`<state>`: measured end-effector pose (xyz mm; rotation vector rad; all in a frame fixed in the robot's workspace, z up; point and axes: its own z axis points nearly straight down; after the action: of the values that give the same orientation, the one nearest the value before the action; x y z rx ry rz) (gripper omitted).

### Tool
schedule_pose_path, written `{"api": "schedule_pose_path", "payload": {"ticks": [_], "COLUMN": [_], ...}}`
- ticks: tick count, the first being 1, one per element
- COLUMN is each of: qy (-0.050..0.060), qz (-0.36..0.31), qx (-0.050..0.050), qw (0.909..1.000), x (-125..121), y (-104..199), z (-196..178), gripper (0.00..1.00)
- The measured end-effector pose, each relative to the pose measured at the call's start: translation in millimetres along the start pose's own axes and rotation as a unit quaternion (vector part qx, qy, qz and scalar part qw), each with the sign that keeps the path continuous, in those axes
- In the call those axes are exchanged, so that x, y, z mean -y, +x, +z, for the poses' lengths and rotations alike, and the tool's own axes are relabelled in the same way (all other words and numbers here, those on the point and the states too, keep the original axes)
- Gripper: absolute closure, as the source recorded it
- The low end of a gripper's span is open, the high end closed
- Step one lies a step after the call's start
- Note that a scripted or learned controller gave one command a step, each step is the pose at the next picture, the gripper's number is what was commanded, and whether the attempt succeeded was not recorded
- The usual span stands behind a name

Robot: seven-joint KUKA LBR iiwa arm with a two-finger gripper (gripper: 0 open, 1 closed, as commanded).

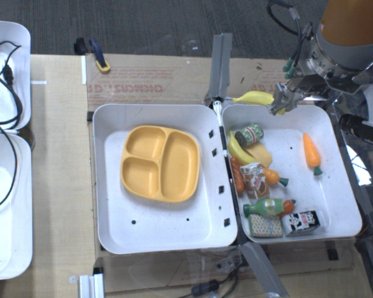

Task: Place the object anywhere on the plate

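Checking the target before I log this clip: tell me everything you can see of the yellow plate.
The yellow plate is a rounded-rectangle tray of matte, plastic-looking material with a raised rim. Ridges split it into three compartments: two smaller ones on the view's left, one long one on the right. All three hold nothing. It lies flat, slightly rotated, on the floor of the left bin, about mid-bin and nearer the far wall, touching only that floor. The gripper is far off, above the right bin's far rim.
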<state>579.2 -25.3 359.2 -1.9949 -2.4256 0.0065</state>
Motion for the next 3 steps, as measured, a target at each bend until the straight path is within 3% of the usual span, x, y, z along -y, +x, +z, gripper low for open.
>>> {"api": "schedule_pose_path", "payload": {"ticks": [1, 2, 3], "qy": [0.0, 0.0, -0.006], "qz": [-0.006, -0.006, -0.094], "qx": [-0.001, 0.0, 0.0], "qw": [1.0, 1.0, 0.9955], "x": [36, -13, 60], "y": [49, 107, 141], "z": [129, 151, 263], "gripper": [1.0, 1.0, 1.0]}}
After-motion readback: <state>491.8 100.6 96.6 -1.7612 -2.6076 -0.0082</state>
